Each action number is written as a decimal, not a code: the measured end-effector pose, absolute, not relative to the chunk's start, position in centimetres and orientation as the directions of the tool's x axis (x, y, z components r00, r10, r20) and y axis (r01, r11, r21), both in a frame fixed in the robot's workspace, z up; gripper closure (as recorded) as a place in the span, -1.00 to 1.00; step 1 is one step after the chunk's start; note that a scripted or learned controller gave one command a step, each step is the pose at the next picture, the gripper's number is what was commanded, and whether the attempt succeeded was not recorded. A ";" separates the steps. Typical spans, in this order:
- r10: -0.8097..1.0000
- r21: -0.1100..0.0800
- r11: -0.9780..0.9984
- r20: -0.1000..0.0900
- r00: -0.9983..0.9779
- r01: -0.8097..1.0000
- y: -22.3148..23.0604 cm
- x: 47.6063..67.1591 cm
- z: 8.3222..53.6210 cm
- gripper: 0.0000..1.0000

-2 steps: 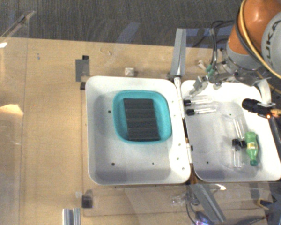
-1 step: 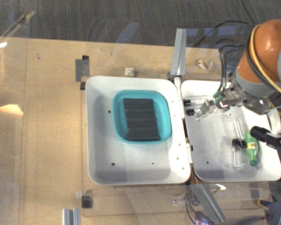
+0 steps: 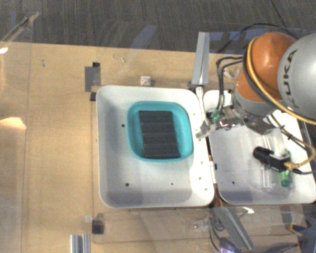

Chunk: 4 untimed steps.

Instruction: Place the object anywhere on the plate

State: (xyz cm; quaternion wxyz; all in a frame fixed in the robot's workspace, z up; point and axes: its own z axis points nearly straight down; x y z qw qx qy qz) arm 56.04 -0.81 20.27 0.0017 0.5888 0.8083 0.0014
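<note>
While the gripper [image 3: 210,124] hangs over the seam between the two white bins, its state cannot be told from this slant, and nothing is seen in its grasp. Item, object: a dark ribbed rectangular block [image 3: 158,134], resting on the teal plate [image 3: 186,133] in the left bin [image 3: 116,183], just left of the tool, long axis running near-to-far. Judged placed; arm sits beside it.

Wood bench [image 3: 42,167]: 2 white bins side by side, left bin [image 3: 113,186] & right bin [image 3: 242,191].
</note>
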 end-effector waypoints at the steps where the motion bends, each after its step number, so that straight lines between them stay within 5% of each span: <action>1: 0.952 0.005 0.306 -0.001 -0.306 0.952 -0.8 56.0 20.3 -1.00; 4: 0.952 0.005 0.306 -0.001 -0.306 0.952 -0.8 56.0 20.3 -1.00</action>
